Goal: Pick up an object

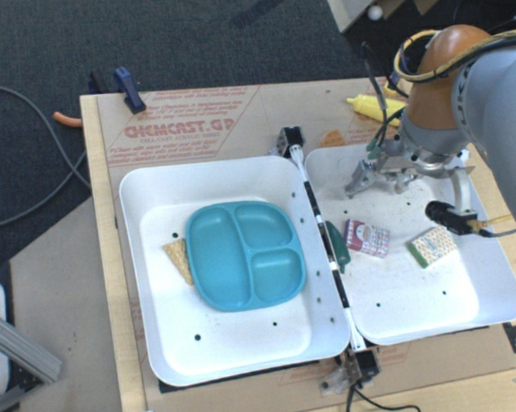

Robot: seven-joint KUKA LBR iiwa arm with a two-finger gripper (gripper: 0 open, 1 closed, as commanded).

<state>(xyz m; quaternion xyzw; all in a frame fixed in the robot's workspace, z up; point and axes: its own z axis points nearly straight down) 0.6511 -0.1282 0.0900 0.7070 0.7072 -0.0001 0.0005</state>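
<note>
My gripper (380, 179) hangs over the far part of the right bin (402, 318), its metal fingers (357, 183) spread open with nothing between them. In front of it on the bin floor lie a pink and white packet (367, 238) and a green and white packet (432, 246), both apart from the gripper. A dark green stick-shaped object (336, 244) lies along the right bin's left wall. In the left bin (162, 343) a teal divided plate (244, 254) rests partly over a tan cracker-like piece (178, 255).
A yellow object (368, 106) and a small orange bit (331, 138) lie on the board behind the right bin. A blue clamp (128, 88) sits at the board's far left corner. Black clips (290, 139) join the bins at the middle.
</note>
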